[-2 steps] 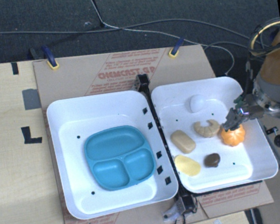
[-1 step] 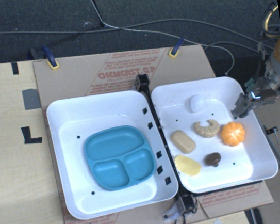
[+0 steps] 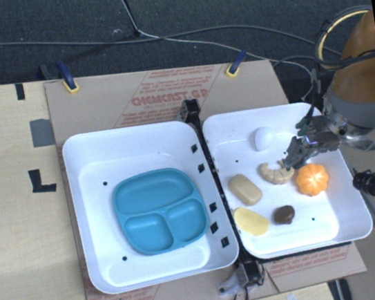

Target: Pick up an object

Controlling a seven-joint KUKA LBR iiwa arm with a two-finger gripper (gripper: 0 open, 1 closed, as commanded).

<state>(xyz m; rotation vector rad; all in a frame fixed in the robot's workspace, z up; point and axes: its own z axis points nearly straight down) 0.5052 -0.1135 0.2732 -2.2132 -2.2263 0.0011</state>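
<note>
Hovering low in the right bin (image 3: 346,227), the gripper (image 3: 294,160) sits just above the knobbly beige piece (image 3: 273,173), with the orange (image 3: 312,179) just beside it on the right; from this slanted overhead view I cannot tell whether the pincer is spread or closed, and nothing can be seen caught in it. Doing this step well, I judge, means settling on one target: the beige piece lies right under the tip, but the orange crowds it, so a straight descent centred on the beige piece, clear of the orange's flank, looks wisest. The orange is round and smooth and would likely roll if nudged; the beige piece is lumpy and curved, offering uneven sides. Elsewhere in that bin lie a white ball (image 3: 264,138), a tan oblong like a bread roll (image 3: 245,189), a pale yellow rounded lump (image 3: 252,221) and a small dark brown one (image 3: 284,215), all well apart. The left bin (image 3: 83,196) holds a matte blue plate (image 3: 159,209) with three compartments. Both bins are glossy white plastic on cardboard (image 3: 159,97).
</note>
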